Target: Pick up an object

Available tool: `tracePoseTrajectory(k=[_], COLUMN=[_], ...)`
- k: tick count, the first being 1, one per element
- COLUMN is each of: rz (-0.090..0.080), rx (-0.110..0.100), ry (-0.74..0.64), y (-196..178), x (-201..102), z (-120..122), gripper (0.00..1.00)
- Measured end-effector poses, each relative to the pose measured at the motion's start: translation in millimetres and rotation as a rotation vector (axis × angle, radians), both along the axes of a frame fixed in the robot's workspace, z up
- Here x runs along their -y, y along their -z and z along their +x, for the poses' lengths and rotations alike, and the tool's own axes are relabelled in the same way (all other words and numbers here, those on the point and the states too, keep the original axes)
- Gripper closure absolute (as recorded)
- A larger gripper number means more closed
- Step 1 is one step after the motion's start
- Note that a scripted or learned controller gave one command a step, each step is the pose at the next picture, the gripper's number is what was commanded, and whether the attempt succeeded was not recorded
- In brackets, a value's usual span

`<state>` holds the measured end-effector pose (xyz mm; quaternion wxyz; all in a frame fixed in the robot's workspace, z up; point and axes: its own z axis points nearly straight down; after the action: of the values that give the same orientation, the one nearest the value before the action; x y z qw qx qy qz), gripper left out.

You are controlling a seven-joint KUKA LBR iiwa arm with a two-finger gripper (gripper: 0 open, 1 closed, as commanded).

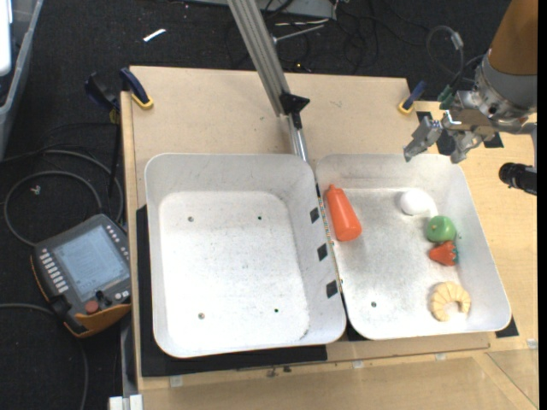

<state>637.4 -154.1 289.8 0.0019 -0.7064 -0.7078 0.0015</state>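
Nothing's picked yet: your claw hangs spread apart with nothing in it, and the egg sits just below it, untouched.

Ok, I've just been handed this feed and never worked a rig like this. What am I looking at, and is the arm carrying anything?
This is one fixed camera above a bench, looking down at a slant. The grey and orange machine at the upper right is a robot arm; its tool, two fingers spread apart, hangs over the back rim of the right bin with nothing between them. That bin holds an orange carrot by its left wall, a white egg, a green apple touching a red strawberry, and a pale croissant near the front. The left bin sits beside it.
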Motion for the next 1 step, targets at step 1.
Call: tracePoseTrajectory(k=[1], rz=[-0.001], rx=[0.005], ry=[-0.001], y=[-3.0], x=[-0.2], z=[0.7], gripper=[0.00])
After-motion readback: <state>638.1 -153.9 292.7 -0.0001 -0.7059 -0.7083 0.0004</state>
